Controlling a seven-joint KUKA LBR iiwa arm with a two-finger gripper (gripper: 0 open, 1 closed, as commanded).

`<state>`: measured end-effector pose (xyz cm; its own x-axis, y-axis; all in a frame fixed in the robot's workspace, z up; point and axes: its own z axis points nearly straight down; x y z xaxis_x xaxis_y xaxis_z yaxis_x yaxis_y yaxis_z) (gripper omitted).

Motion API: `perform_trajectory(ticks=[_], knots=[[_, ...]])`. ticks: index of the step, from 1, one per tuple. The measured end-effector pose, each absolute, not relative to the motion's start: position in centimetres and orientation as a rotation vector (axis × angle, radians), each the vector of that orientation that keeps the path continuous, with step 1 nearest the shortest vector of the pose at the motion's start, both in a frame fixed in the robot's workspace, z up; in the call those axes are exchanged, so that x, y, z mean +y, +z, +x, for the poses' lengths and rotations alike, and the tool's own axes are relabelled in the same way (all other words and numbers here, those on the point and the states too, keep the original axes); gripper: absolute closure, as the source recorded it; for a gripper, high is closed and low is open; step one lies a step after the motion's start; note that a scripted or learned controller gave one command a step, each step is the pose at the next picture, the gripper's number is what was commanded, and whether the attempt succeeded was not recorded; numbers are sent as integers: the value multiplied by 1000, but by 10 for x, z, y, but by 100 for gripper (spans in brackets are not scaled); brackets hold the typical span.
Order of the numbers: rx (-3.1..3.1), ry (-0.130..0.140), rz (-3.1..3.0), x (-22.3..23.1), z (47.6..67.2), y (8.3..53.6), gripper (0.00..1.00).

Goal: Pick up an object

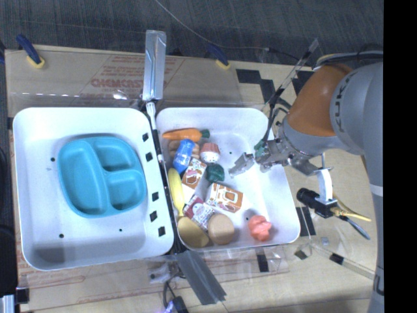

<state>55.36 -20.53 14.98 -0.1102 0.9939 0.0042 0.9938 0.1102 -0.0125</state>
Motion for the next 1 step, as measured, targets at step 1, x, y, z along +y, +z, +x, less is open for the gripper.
perform_trajectory(ticks=[1], knots=[[-2424,-21,-2032,-137,523,111,0]])
